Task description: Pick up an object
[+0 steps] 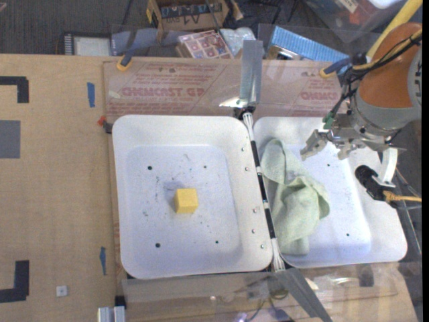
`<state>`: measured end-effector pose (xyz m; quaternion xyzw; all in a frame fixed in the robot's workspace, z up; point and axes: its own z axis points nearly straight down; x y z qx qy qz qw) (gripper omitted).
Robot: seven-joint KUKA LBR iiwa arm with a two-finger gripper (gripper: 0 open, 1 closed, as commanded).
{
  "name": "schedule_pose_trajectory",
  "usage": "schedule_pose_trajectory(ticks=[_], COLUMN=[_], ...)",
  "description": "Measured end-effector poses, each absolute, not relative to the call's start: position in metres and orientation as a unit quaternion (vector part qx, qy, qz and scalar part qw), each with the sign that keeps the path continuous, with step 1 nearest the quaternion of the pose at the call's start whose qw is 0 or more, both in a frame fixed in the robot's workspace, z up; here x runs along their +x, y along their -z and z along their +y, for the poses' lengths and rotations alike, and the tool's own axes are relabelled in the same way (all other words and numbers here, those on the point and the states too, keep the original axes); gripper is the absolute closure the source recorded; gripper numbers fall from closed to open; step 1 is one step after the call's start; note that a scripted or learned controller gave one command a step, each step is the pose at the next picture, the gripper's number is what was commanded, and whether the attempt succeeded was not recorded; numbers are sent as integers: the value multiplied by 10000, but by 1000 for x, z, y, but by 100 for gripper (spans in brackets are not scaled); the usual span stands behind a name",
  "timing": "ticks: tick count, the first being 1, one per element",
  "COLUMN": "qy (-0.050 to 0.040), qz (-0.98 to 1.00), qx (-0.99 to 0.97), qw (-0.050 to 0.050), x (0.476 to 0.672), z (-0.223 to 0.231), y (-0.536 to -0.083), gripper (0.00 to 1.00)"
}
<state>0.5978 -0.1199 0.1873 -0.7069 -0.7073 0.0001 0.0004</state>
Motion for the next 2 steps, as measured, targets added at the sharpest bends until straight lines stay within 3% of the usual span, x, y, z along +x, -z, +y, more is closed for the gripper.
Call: schedule_pose_trajectory(ticks=[1,2], qy=[3,10], qz=[-7123,-7118], qx=[-7019,-7024], qw=[-5,-21], x=[560,560], z=[-122,-122], y=[-96,-107], gripper=[0,100])
